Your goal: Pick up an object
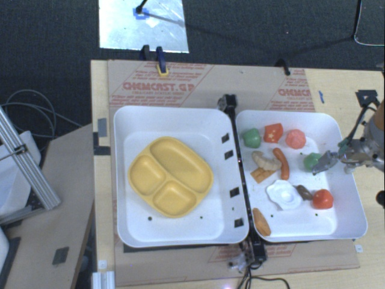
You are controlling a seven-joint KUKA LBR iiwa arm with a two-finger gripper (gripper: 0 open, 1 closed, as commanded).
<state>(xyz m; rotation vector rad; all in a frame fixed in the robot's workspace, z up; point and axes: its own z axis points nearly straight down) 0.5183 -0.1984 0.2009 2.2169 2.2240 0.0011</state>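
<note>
The right white bin [349,221] holds several toy foods. Among them are a green pepper [252,138], a red block [273,132], a pink round fruit [295,139], an orange sausage [281,163] and a fried egg [284,195]. There are also a red tomato [323,198], an orange roll [261,221] and a small green piece [311,160]. My gripper [325,162] reaches in low over the bin's right side. Its tip lies right beside the small green piece, above the tomato. Whether it touches the green piece is unclear.
The left white bin [129,221] holds a yellow divided plate [171,176]. A black hinge strip [236,173] runs between the bins. A beige piece [263,160], an orange cracker [261,174] and a brown piece [304,192] lie mid-bin. A shiny sheet [143,17] lies beyond the bench.
</note>
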